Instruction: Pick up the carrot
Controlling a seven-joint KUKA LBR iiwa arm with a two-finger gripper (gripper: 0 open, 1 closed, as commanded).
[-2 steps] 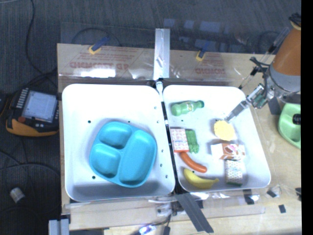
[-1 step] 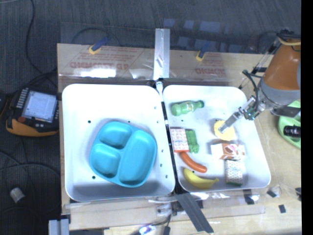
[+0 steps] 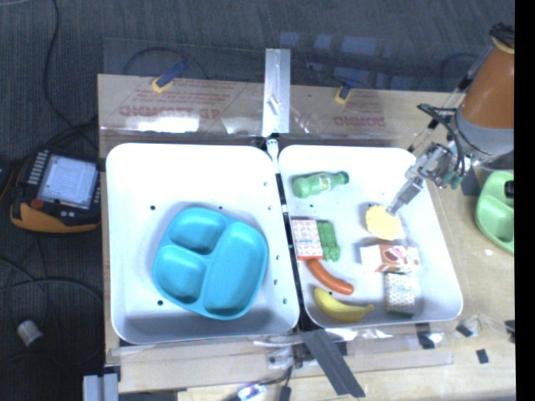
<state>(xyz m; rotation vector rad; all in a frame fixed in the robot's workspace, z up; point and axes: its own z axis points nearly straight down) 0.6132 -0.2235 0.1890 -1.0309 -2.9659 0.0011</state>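
The carrot [image 3: 329,276], orange-red and slim, lies in the right bin [image 3: 435,224] near its front, between a green packet and a banana. My gripper [image 3: 399,202] hangs over the right bin's back right part, just above a yellow round piece [image 3: 382,221], well to the right of and behind the carrot. Its thin fingers point down and to the left. Nothing of the carrot is between them.
A green bottle [image 3: 318,183], a red-white packet [image 3: 305,237], a green packet [image 3: 328,241], a banana [image 3: 342,305], a red-white carton [image 3: 391,257] and a small box [image 3: 401,292] share the right bin. The left bin [image 3: 134,190] holds a blue divided plate [image 3: 211,261]. A green object [image 3: 498,208] sits at the bench's right edge.
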